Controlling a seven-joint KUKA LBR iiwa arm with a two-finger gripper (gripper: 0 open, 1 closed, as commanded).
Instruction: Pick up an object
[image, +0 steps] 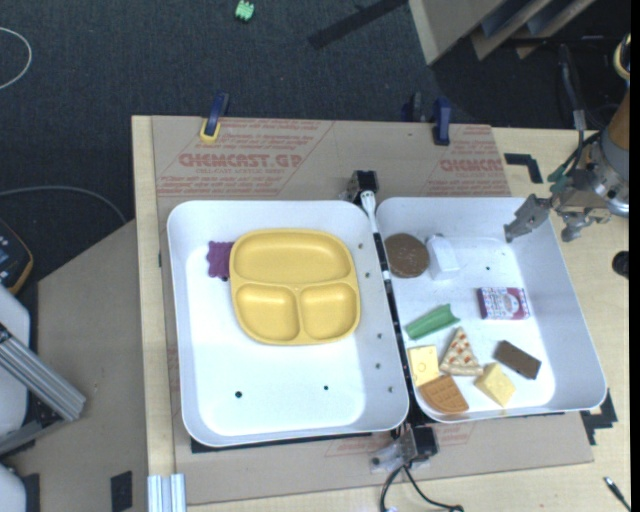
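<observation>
The arm reaches in from the right — its tool (548, 218) spread open, gripping nothing.

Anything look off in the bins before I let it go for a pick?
One oddity: a purple item in the left bin lies half tucked under the yellow divided tray. The right bin's food pieces lie loose but separate, nothing spilled.

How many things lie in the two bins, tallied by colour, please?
Yellow: 3, tray, square, cheese
Brown: 3, disc, bar, waffle
Purple: 2, piece, packet
Green: 1, pod
White: 1, block
Orange: 1, pizza slice
Total: 11
</observation>
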